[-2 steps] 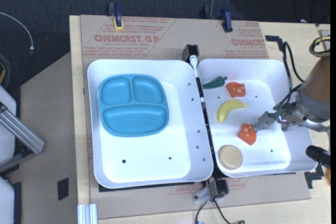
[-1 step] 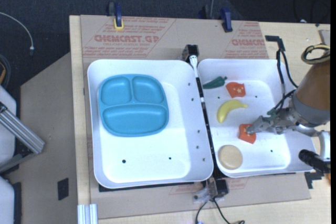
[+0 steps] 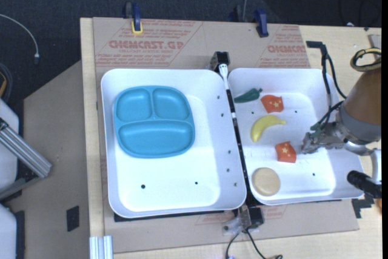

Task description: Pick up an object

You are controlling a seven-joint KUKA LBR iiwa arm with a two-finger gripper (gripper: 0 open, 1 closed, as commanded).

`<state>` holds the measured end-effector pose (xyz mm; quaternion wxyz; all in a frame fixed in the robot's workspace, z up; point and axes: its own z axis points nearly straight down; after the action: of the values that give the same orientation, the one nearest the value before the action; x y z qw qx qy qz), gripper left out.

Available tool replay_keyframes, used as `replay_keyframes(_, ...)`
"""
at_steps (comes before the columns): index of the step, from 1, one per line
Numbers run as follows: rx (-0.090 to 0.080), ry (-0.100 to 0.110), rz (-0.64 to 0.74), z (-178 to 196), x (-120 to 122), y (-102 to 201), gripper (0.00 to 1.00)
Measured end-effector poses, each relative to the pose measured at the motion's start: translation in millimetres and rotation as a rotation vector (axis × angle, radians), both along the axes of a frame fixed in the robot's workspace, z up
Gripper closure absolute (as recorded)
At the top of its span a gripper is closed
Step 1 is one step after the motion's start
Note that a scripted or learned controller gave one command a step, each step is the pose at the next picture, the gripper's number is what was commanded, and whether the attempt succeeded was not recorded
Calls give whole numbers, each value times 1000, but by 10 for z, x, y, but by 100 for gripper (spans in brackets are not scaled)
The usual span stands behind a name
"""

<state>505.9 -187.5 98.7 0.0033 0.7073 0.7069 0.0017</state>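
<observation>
The right bin holds a green pepper, a red piece with a yellow spot, a yellow banana, a red-orange block and a round tan disc. My gripper is down inside this bin, just right of the red-orange block, close to it. Nothing shows between its fingers. The arm's grey and orange wrist comes in from the right edge.
The left bin holds a blue divided plate. A black divider with clips runs between the bins. Cables hang over the right bin's far right corner. Blue clamps hold the cardboard at the back.
</observation>
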Motion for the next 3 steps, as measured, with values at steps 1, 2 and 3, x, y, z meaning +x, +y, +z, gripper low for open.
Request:
replay_keyframes(1,0,3,0,482,-81,-44,100)
replay_keyframes(2,-1,1,1,943,-134,-84,100)
replay_keyframes(3,-1,0,2,1481,-118,-91,100)
